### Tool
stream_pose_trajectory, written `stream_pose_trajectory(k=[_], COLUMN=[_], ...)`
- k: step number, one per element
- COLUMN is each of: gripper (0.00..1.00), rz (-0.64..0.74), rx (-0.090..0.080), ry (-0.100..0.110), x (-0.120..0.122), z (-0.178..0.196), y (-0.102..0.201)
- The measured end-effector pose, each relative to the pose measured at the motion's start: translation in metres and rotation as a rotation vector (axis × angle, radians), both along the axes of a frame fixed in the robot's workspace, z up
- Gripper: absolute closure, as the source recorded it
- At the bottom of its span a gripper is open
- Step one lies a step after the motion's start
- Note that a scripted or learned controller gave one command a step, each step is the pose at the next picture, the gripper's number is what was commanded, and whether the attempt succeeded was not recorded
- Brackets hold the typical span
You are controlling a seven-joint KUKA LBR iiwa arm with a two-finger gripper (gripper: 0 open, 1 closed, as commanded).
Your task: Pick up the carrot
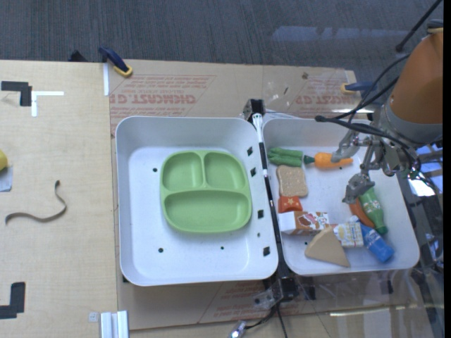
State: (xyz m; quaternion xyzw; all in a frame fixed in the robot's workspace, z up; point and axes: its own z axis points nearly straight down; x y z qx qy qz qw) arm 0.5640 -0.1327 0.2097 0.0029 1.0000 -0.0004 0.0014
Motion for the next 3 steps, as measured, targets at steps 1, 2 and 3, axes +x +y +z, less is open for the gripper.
stream_pose_trajectory(k=[1, 2, 3], gripper=[0.0, 0.0, 1.0], rz=[-0.031, -0.181, -0.177], rx=[0.0, 0.0, -0.002], ry=[-0.001, -0.005, -0.014], x=[0.038, 0.08, 0.082], z=[-0.079, -0.116, -0.104], y=[-0.056, -0.071, -0.07])
